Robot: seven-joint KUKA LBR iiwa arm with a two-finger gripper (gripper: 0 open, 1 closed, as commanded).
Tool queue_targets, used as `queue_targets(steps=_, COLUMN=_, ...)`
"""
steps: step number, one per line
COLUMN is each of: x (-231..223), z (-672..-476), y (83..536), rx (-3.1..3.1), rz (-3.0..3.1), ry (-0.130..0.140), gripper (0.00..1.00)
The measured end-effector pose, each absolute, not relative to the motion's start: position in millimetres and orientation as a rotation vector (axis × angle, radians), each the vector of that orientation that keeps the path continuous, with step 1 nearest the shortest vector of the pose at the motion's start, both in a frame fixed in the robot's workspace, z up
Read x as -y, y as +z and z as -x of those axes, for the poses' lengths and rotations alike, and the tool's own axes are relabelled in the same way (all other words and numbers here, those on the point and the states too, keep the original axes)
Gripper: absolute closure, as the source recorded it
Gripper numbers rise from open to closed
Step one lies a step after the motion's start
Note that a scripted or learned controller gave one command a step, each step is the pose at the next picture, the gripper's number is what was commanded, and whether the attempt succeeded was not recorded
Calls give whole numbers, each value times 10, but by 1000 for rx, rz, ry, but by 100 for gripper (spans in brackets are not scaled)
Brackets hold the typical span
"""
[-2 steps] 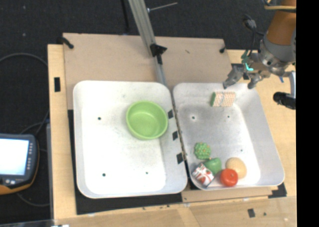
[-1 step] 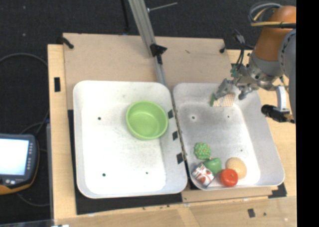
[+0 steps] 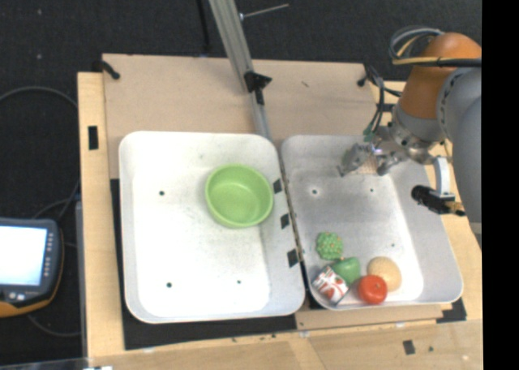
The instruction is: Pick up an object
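Note:
My gripper [image 3: 366,163] hangs over the far part of the right bin [image 3: 422,222], with nothing seen between its fingers. At that bin's near edge lie a green broccoli-like piece [image 3: 329,244], a green pepper-like piece [image 3: 349,268], a red-and-white can [image 3: 329,286], a red tomato [image 3: 373,289] and a tan egg-shaped thing [image 3: 385,272]. A green bowl [image 3: 238,195] stands upright in the left bin [image 3: 162,230].
A slanted metal pole [image 3: 231,32] runs from the top down to the gap between the bins. A handheld screen [image 3: 24,263] lies off the bench at the left. The bench's wooden edge surrounds both bins.

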State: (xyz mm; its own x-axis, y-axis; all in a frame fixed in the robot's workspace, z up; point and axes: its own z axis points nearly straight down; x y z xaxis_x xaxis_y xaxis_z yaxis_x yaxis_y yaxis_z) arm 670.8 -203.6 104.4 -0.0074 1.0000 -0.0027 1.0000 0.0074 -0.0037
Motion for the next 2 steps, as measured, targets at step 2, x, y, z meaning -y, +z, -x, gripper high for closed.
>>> queue_targets(steps=2, x=2056, z=-6643, y=1715, rx=2226, rz=2227, ry=-5, gripper=100)
